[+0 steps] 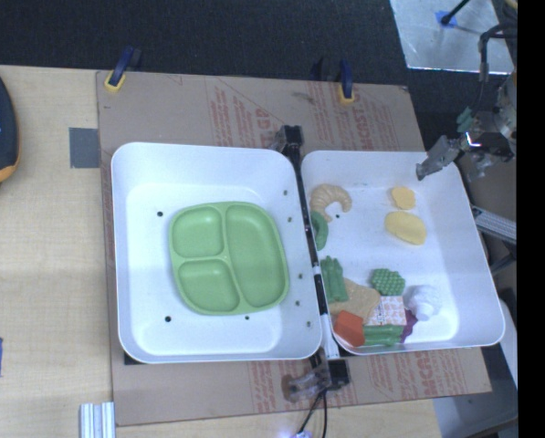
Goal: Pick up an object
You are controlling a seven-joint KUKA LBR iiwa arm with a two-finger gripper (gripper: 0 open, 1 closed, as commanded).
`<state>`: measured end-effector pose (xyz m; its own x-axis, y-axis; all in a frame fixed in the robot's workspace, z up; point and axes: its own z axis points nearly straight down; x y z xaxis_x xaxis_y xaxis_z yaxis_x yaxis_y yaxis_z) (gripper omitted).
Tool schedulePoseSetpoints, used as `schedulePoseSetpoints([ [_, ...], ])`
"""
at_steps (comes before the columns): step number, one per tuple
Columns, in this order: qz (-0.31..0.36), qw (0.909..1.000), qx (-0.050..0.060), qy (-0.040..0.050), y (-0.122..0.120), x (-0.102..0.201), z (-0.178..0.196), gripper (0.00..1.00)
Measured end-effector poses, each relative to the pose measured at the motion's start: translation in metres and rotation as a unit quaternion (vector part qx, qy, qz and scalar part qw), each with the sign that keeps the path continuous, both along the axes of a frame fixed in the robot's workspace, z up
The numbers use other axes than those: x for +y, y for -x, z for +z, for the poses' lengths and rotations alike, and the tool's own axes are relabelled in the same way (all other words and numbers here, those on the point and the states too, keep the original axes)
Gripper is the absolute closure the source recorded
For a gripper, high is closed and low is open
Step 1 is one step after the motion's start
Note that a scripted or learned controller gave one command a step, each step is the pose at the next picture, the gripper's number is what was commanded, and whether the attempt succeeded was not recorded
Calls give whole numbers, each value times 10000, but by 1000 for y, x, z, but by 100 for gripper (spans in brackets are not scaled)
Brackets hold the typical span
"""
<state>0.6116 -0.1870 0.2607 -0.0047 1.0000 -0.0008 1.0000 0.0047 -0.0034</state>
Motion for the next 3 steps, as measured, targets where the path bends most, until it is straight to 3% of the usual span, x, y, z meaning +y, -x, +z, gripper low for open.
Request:
schedulePoseSetpoints([
  [1,26,10000,17,-2,-36,3,-149,0],
  [2,-13,10000,-9,5,-45,-26,-170,0],
  [3,-9,10000,46,-19,55,-10,-169,0],
])
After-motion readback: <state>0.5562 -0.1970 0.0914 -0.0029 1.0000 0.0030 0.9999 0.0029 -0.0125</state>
